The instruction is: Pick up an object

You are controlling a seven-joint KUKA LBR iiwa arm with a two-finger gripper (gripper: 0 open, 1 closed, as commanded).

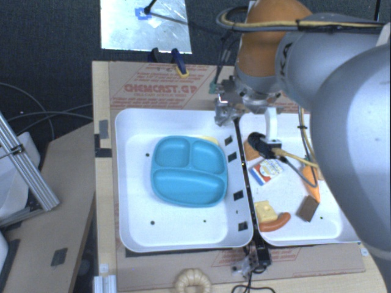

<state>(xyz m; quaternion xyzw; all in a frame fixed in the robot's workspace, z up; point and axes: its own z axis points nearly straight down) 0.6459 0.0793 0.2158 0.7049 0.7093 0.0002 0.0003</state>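
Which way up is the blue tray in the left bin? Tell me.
Right side up. The blue tray lies flat on the floor of the left bin, its three compartments facing the camera, with nothing visible in them.

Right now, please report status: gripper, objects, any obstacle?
Gripper above the divider at the bins' far edge, holding nothing seen. Blue plate alone in left bin. Small objects in right bin. Nothing blocking.

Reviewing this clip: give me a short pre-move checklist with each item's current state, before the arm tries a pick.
1. Tool over the wall between the bins, above no object: not ok.
2. Tool carrying nothing: ok.
3. Finger opening: cannot tell.
4. Blue three-compartment plastic plate lies flat in the left white bin: ok.
5. Small items in the right white bin, including the sausage-shaped red toy, lie close together: not ok.
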